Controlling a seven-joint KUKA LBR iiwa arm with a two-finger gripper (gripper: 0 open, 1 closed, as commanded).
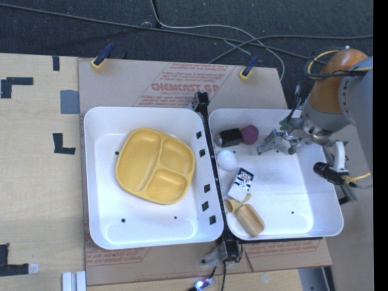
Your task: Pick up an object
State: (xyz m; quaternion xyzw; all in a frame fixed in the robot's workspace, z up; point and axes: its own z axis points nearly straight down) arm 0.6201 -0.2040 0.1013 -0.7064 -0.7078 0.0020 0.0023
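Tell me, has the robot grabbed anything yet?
Not yet, it seems. Done: the arm has reached over the right bin, and the gripper hangs near the purple ball and black block. In hand: nothing shows between its fingers. Left: close on one thing and lift it. The white ball, small box and tan piece lie untouched; the yellow tray sits in the left bin.

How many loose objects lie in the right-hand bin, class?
5: a black block and purple ball at the far left corner, a white ball below them, a printed card, and a tan scoop nearest the front.
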